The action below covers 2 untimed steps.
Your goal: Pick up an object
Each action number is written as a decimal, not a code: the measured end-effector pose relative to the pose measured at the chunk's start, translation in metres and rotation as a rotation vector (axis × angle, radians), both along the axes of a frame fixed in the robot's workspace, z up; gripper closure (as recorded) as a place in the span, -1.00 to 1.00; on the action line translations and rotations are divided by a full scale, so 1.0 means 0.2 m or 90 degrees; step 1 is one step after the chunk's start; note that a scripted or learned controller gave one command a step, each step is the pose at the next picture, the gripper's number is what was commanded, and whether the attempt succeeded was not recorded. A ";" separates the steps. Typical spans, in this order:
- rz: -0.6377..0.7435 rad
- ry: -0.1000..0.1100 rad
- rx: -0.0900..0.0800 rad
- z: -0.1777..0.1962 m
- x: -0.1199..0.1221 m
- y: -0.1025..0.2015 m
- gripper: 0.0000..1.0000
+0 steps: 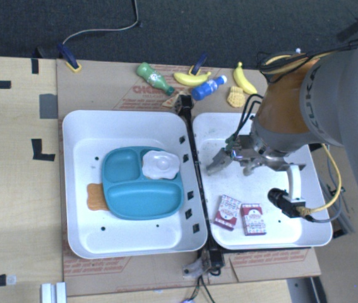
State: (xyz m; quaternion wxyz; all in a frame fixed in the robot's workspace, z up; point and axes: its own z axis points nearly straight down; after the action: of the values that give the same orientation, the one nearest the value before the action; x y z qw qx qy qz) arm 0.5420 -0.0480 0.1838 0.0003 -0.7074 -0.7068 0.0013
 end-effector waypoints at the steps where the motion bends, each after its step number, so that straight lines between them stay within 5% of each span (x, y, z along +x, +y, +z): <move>1: 0.000 0.000 0.001 0.00 -0.29 -0.14 -1.00; 2: 0.001 -0.009 0.000 -0.46 -0.27 -0.34 -1.00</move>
State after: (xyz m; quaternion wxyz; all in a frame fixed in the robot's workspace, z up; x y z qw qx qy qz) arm 0.4880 -0.1162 0.0908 -0.0049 -0.7068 -0.7074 -0.0040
